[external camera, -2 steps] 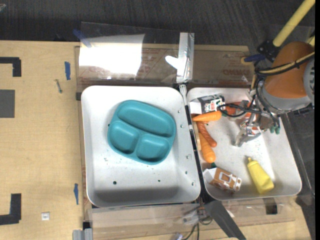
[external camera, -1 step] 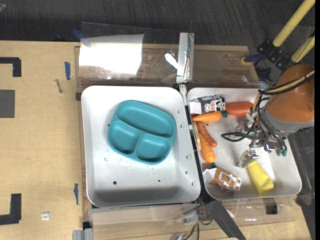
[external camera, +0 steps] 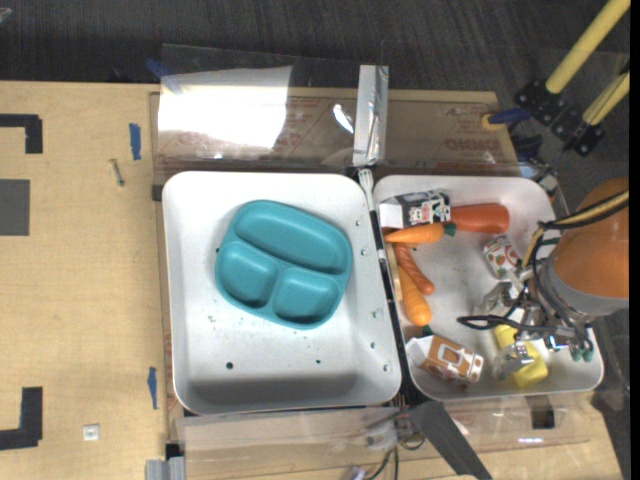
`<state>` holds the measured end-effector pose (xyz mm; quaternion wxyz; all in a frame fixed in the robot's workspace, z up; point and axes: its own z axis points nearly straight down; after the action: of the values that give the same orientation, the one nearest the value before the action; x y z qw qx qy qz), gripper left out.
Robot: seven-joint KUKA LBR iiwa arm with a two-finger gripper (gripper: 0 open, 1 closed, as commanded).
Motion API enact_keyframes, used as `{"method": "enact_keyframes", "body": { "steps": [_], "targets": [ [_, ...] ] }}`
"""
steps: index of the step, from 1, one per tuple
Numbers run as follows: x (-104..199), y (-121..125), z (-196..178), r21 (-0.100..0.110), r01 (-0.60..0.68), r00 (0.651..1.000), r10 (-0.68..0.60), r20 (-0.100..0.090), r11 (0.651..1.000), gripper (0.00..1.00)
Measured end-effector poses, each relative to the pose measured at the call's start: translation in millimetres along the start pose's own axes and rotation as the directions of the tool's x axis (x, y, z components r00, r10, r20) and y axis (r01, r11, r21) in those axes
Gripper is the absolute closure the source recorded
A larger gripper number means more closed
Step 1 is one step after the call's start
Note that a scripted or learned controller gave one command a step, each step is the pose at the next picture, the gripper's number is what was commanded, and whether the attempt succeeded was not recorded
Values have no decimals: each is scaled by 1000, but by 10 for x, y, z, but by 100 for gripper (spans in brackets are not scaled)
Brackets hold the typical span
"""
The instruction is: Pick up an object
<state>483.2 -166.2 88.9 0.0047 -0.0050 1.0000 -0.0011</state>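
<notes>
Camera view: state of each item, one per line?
Teal divided plate: right side up, in left bin.
Milk carton: on its side, right bin.
Carrots: lying flat along right bin's left wall.
Small orange box: lying tilted.
Yellow piece: resting by tool.
Tool: low in right bin, grip unclear.

Robotics lab: plywood bench (external camera: 70, 298) (taped markers), two white bins (external camera: 190, 218), toy food.

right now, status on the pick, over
Pincer low in right bin, over the yellow item; finger state unreadable. Nothing seen held. Carrots and small carton crowd nearby. Teal tray in left bin.
</notes>
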Motion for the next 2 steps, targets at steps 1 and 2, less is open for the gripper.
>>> {"method": "enact_keyframes", "body": {
  "steps": [1,2],
  "targets": [
    [-246,-328,6,3,614,789,-614,6,789,0],
    [-265,-442,15,-15,575,818,-575,9,818,0]
  ]
}}
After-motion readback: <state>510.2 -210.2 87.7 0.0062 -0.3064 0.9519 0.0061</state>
